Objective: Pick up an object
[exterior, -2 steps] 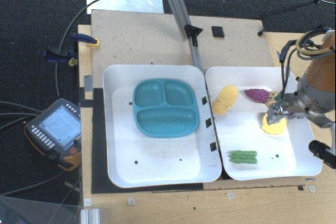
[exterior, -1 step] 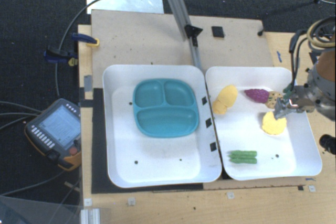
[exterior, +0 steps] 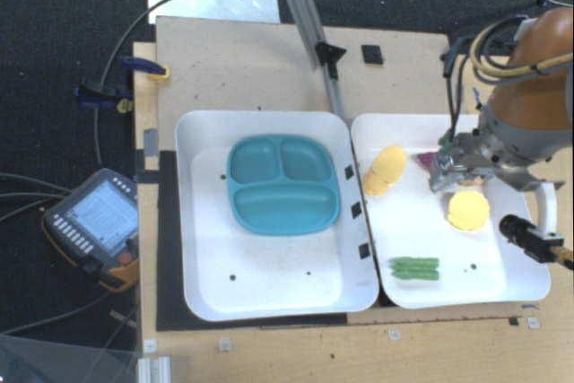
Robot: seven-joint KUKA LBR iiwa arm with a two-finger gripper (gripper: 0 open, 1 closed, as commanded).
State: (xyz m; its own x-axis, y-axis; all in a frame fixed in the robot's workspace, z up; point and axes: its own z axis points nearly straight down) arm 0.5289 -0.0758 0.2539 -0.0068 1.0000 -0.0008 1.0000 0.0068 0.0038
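Note:
In the right bin [exterior: 511, 282] lie a pale yellow lumpy piece [exterior: 386, 169] near its left wall, a round yellow piece [exterior: 468, 211] in the middle and a green bean-like piece [exterior: 414, 267] toward the front. A small purple piece [exterior: 425, 161] pokes out just left of my gripper [exterior: 446, 178]. The gripper hangs low over the bin's middle, above and left of the round yellow piece. The wrist hides what lies directly under it.
The left bin [exterior: 206, 274] holds a blue divided plate [exterior: 283, 185]. A metal pole [exterior: 305, 4] slants across the back of the bench. A pendant [exterior: 94, 224] and cables lie on the floor to the left.

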